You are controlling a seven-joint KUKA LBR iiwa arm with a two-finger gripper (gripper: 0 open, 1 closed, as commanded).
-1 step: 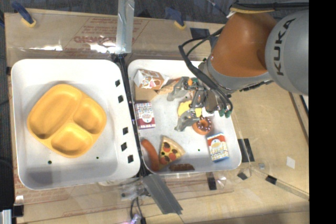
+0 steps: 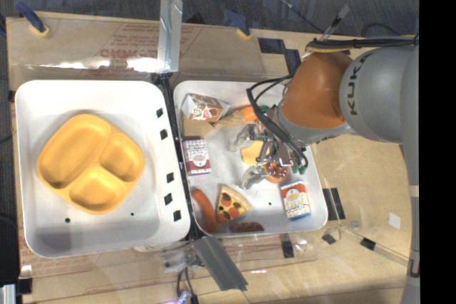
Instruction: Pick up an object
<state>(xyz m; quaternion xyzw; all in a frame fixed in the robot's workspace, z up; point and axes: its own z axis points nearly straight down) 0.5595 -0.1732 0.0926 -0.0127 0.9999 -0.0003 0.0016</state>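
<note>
Gripper point(image 2: 251, 156) over right bin point(image 2: 313, 213): pizza slice point(image 2: 231, 204) just below-left, carton point(image 2: 295, 200) below-right, divided plate point(image 2: 90, 161) far left.

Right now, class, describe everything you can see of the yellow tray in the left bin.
The yellow tray lies flat in the left bin, turned at a slant. It looks like smooth moulded plastic with rounded corners and three hollow compartments, one large and two smaller. Nothing lies in them. It rests on the bin's white floor, apart from the walls; the gripper is over the other bin.
</note>
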